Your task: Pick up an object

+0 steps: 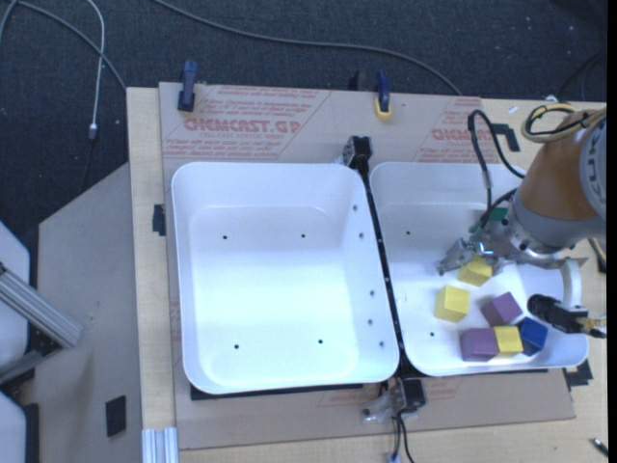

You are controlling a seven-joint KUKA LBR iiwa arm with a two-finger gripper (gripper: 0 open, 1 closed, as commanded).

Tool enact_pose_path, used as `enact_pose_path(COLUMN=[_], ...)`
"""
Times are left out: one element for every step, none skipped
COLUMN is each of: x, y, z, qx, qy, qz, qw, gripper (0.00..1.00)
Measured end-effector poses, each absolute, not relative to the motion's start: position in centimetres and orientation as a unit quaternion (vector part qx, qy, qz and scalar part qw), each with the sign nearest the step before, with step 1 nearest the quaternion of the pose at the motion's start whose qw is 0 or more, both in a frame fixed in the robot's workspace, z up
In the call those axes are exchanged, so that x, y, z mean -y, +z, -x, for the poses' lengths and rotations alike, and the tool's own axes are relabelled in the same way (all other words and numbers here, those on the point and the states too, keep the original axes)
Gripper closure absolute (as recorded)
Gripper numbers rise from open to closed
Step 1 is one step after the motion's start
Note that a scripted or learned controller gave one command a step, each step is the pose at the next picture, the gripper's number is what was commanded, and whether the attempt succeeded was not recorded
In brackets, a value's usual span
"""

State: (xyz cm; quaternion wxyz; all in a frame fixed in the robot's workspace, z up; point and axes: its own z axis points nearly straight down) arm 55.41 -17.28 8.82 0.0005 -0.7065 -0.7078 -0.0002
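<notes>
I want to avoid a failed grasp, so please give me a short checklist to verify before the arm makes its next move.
1. Gripper is over the right bin: ok.
2. A target is close: a yellow block lies just beside the gripper: ok.
3. That block is between the fingers: cannot tell.
4. Other blocks stay apart from it: second yellow block and purple block lie separate: ok.
5. Fingers open or shut: cannot tell.

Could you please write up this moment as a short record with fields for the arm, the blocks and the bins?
arm: reaches in from the right, hand low in the right bin
nearest block: yellow block just beneath the hand
other blocks: yellow block, purple block, purple block, yellow block, blue block
left bin: white, shallow
grasp: cannot tell
</notes>
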Motion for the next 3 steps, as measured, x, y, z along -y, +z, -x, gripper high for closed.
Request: enact_pose_path(x=[17.4, 11.7, 3.2], y=[9.9, 28.1, 29.5], z=[-55.5, -58.8, -61.1], qx=[0.707, 0.709, 0.710], qy=[-0.0004, -0.0062, -0.0015], qz=[0.707, 0.705, 0.704], qw=[-0.001, -0.006, 0.000], gripper=[1.00, 1.00, 1.00])
